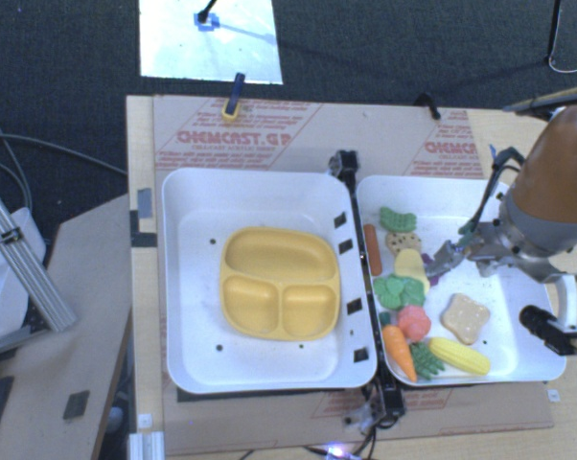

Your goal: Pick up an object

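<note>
The grey two-finger gripper [446,256] hangs low in the right-hand shallow white bin [528,357] — finger spread impossible to tell — just beside a pale yellow toy food block [409,264] among the piled plastic toy foods [418,329].

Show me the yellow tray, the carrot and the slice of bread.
yellow tray [269,257], camera view, bare floor of its large upper compartment.
carrot [398,351], camera view, middle of its orange body.
slice of bread [464,317], camera view, centre of its top face.
</note>
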Controlling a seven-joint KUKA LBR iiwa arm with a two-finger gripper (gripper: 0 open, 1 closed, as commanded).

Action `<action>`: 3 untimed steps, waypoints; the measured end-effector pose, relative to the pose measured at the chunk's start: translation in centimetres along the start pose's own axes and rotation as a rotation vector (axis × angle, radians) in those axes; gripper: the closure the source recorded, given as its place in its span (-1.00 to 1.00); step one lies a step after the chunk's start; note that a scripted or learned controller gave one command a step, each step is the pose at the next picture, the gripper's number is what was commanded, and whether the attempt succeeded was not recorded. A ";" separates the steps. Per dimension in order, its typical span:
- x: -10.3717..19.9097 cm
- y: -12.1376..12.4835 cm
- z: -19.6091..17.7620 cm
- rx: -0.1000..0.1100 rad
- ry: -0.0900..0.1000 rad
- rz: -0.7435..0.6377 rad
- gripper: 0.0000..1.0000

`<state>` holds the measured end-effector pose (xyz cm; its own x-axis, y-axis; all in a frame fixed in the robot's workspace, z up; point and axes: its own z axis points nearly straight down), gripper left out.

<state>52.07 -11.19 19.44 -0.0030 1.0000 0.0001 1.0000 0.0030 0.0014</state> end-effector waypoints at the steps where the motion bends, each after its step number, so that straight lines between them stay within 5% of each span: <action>1: -6.9 -3.6 11.3 -0.002 -0.003 0.008 -1.00; 2: -1.8 3.4 9.6 -0.007 0.000 -0.008 -1.00; 3: -3.8 -2.8 5.8 0.002 0.001 0.005 -1.00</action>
<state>49.30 -14.96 13.64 0.0018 1.0000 0.0010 1.0000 -0.0018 -0.0008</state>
